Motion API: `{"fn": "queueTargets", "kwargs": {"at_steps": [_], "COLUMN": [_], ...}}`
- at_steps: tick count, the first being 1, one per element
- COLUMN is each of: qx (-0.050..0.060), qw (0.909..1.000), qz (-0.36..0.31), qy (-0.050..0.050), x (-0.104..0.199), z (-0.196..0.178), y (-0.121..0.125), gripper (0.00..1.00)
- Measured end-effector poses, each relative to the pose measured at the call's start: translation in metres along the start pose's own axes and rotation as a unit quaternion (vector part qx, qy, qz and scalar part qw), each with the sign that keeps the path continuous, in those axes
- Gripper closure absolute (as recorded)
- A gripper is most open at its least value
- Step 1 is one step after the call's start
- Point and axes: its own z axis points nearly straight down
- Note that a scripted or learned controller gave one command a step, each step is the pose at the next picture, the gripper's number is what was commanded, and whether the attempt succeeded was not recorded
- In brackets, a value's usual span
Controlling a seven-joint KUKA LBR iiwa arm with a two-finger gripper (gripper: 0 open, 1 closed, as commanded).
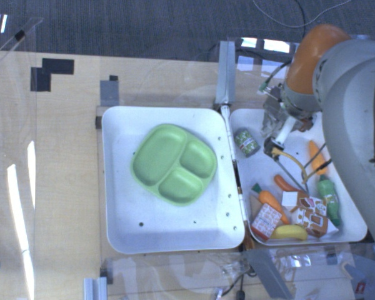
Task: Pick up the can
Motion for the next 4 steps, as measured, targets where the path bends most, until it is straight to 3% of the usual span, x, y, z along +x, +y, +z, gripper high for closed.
{"fn": "queueTargets", "kwargs": {"at_steps": [1,2,3,4], "qx": [0.004,0.004,0.003,0.004], "qw": [0.9995,0.9995,0.9940,0.9990], "qz": [0.030,0.030,0.109,0.045], "qy": [-0.001,-0.001,-0.002,-0.001], "x": [-0.024,-0.023,0.026,-0.068], "z": [-0.035,-0.035,-0.074,0.022], "y": [-0.029,-0.029,-0.022,-0.006], "gripper": [1.00,0.00,0.00,0.00]}}
